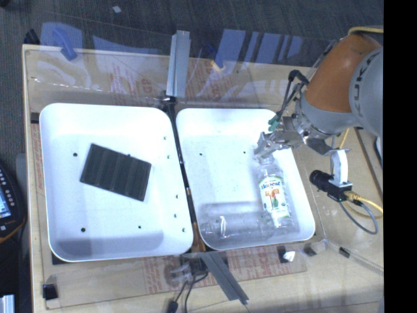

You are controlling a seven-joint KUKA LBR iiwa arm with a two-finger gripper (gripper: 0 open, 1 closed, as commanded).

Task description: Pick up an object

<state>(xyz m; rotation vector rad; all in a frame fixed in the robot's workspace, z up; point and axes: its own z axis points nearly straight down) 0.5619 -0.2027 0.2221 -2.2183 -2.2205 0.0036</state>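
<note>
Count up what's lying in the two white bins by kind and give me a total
Dark ribbed rectangular pad, in the left bin: 1
Clear plastic bottles, in the right bin: 2, one with a label, one lying along the near wall
Total: 3

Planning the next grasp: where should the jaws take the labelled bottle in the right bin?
Grip the labelled bottle across its body at the label, coming straight down. It lies flat with its cap end toward the gripper, so its round sides are exposed. Probably avoid its lower end: the clear bottle lies close there, and the bin wall is near.
</note>
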